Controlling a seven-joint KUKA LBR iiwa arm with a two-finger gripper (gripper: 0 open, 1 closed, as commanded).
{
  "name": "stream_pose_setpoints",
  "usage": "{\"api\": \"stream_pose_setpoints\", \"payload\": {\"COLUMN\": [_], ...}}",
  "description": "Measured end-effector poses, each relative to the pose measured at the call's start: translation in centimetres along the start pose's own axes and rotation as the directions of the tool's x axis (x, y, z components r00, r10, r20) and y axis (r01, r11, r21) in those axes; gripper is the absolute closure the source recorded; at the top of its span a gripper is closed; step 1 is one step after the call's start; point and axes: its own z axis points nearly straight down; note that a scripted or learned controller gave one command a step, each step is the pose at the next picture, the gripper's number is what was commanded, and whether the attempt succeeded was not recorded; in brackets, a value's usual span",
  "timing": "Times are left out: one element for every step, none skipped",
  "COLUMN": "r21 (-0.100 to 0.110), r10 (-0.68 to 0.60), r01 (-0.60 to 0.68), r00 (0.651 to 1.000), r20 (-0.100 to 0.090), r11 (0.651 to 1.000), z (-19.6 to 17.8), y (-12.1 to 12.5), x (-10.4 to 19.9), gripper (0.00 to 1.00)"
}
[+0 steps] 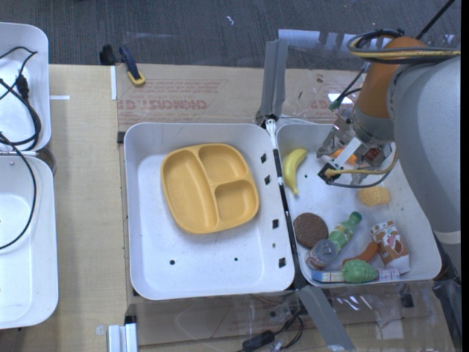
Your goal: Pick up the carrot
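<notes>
The carrot (366,254), orange with a bulky green top, lies near the front of the right bin (421,207). It rests between a green bottle (343,233) and a small orange-and-white carton (388,243). My gripper (349,152) hangs over the back part of that bin, well behind the carrot and right of a banana (293,169). Nothing shows between it and the carrot except a yellow corn-like piece (374,195).
A brown round patty (311,229) lies left of the bottle, and a flat white packet (330,275) sits at the bin's front edge. The left bin (146,218) holds a yellow divided plate (210,188). My grey arm covers the right bin's right side.
</notes>
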Motion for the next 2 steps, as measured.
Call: {"api": "stream_pose_setpoints", "payload": {"r21": [0.001,0.0], "r10": [-0.002,-0.002], "r01": [0.002,0.002], "r00": [1.0,1.0], "r20": [0.003,-0.001], "r11": [1.0,1.0], "z": [-0.9,-10.0], "y": [0.0,-6.9], "x": [-0.1,3.0], "gripper": [1.0,1.0]}}
